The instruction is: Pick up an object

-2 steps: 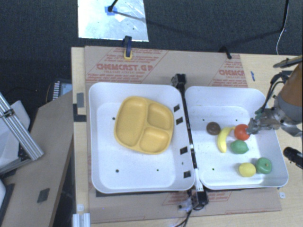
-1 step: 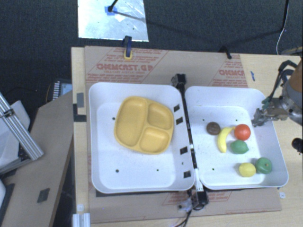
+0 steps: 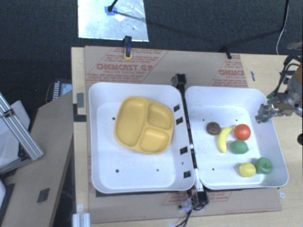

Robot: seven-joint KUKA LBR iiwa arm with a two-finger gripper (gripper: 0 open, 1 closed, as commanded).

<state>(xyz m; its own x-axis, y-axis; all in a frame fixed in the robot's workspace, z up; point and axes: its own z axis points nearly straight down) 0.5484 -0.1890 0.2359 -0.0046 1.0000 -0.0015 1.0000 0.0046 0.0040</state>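
Lemon (image 3: 246, 170): yellow, near the front edge of the right bin (image 3: 265, 103), touching the green apple (image 3: 264, 165) on its right.
Green apple: close to the right bin's front right corner.
Lime (image 3: 239, 147): green, just behind the lemon, directly in front of the tomato (image 3: 242, 132).
Banana (image 3: 223, 139): yellow, curved, lying between the lime and the brown ball (image 3: 213, 127).
Tomato: red, touching the banana's far tip.
Brown ball: small and dark, just left of the banana's far end.
Left bin (image 3: 102, 126): holds a yellow divided plate (image 3: 143, 124) with three compartments, lying roughly in the middle.
Gripper (image 3: 263, 113): metallic, at the right bin's right rim, level with its far half, well apart from the fruit; nothing is seen between its fingers, and whether they are apart or together I cannot tell.
Worktop (image 3: 165, 63): brown printed board under both bins, with a yellow clamp (image 3: 128, 47) at its far edge.
Silver sheet (image 3: 113, 12): lying on the dark floor beyond the worktop.
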